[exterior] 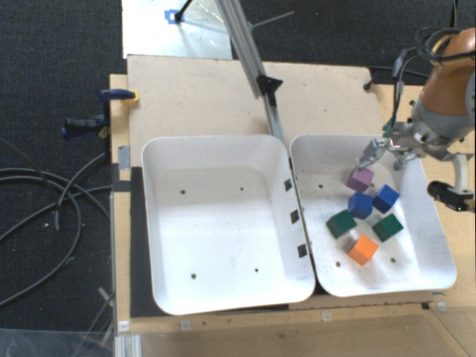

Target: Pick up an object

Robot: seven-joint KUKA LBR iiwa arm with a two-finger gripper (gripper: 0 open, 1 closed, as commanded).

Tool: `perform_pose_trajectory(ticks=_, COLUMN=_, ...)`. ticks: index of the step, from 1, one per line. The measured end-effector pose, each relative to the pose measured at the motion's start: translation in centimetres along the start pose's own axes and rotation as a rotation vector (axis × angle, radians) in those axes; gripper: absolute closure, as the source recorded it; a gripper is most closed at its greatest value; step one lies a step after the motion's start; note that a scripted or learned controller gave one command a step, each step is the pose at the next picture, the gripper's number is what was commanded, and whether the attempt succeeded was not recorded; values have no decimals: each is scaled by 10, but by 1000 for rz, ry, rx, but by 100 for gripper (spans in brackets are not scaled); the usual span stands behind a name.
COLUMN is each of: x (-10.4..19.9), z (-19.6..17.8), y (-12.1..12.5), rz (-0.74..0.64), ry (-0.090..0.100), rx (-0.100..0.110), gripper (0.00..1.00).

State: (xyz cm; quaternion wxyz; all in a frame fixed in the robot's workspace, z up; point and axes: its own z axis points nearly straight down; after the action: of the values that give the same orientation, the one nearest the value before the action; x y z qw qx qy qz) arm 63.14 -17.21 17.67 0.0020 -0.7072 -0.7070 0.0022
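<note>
Several small cubes lie in the right bin (424, 270): a purple one (361, 178), two blue ones (361, 204) (386, 198), two dark green ones (341, 222) (387, 227) and an orange one (363, 249). My gripper (384, 157) hangs over the bin's far right part, just beyond and slightly right of the purple cube. Its fingers (370, 154) are spread open with nothing between them. The grey arm with its orange band comes in from the right edge.
The left bin (216, 222) sits beside the right one, and their rims meet along a divider with black tabs (294, 216). A slanted metal rod (249, 47) crosses the bench behind the bins. Blue clamps (97, 125) grip the bench's left edge.
</note>
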Motion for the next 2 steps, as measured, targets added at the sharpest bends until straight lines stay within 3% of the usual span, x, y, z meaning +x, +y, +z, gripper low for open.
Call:
perform_pose_trajectory(ticks=1, x=0, z=89, y=-25, rz=-1, ry=1, rx=-4, gripper=0)
perform_pose_trajectory(ticks=2, x=11, z=87, y=-58, rz=-2, ry=1, rx=-5, gripper=0)
